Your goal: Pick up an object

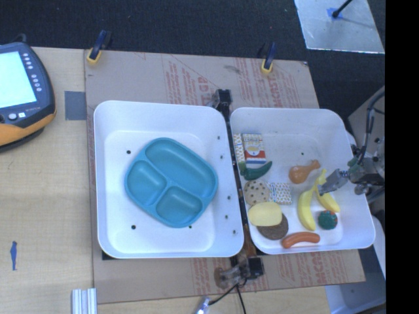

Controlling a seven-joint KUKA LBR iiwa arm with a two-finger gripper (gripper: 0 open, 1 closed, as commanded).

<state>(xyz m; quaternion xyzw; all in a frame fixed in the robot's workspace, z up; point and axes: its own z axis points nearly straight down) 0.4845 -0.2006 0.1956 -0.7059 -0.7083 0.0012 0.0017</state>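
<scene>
Camera view: gripper [335, 179] at right bin's [288, 118] right side, over banana [306, 208]; can't tell claw state; crowded toys there, so it may nudge neighbours or close on nothing.

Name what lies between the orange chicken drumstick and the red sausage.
Camera view: a yellow banana lies between the orange chicken drumstick and red sausage.

Slanted overhead view (both bins [163, 113])
</scene>
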